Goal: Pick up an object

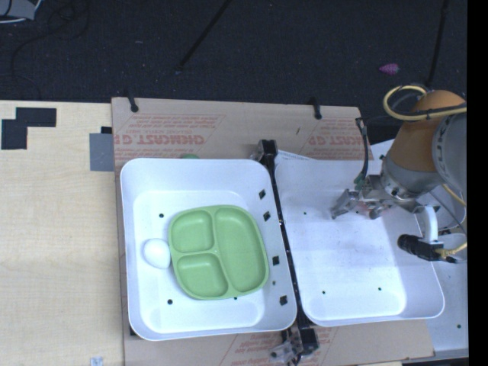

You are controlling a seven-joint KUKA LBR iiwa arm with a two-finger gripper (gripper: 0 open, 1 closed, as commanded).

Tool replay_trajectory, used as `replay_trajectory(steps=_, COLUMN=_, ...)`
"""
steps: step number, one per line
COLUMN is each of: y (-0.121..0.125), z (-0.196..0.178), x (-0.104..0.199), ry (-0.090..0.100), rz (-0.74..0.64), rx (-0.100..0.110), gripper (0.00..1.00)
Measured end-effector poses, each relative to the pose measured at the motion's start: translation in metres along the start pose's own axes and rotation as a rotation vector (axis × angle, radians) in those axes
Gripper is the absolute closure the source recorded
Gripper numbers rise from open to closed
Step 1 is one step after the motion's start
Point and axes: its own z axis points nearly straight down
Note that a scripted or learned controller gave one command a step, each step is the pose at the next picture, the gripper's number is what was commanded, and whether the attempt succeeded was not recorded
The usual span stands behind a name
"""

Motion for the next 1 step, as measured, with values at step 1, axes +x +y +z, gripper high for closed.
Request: replay_trajectory(steps=1, y=0.0007, z=-0.0138, x=-0.0007, ry=-0.001, rz=0.0, rx=-0.003, gripper=1.0)
